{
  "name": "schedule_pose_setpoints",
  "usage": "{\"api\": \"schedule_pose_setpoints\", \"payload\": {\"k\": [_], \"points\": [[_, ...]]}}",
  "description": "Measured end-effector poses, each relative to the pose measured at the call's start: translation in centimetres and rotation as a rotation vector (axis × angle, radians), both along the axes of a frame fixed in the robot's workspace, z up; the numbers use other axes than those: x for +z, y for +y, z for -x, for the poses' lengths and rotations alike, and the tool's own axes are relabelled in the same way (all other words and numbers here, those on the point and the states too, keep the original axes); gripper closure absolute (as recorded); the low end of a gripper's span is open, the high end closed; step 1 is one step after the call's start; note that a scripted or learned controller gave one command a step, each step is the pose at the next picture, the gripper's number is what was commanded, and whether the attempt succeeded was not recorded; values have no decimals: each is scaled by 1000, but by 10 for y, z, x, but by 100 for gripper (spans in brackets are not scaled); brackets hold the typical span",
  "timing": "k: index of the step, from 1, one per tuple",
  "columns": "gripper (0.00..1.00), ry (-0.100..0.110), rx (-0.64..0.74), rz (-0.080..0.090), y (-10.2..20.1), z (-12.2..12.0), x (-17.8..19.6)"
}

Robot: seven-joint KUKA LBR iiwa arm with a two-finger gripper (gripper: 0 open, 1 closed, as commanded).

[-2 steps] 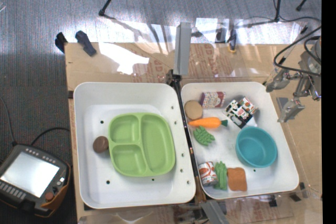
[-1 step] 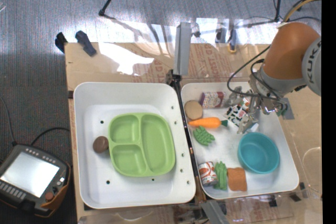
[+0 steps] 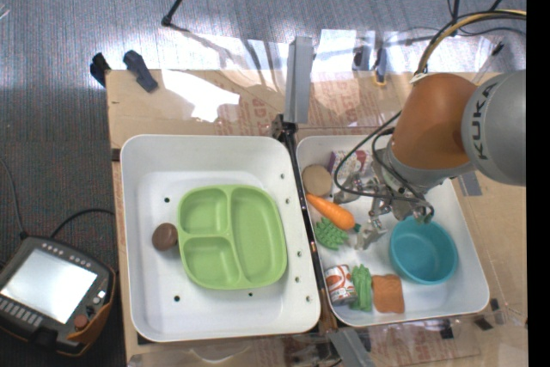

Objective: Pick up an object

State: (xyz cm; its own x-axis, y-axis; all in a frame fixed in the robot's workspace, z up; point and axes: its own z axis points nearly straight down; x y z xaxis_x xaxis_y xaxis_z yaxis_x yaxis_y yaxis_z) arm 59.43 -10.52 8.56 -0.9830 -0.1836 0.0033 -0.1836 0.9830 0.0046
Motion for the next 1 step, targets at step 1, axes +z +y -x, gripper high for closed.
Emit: {"api": "schedule_pose_setpoints", "payload": {"k": [1], "points": [[0, -7, 61, 2, 18, -8, 2]]}}
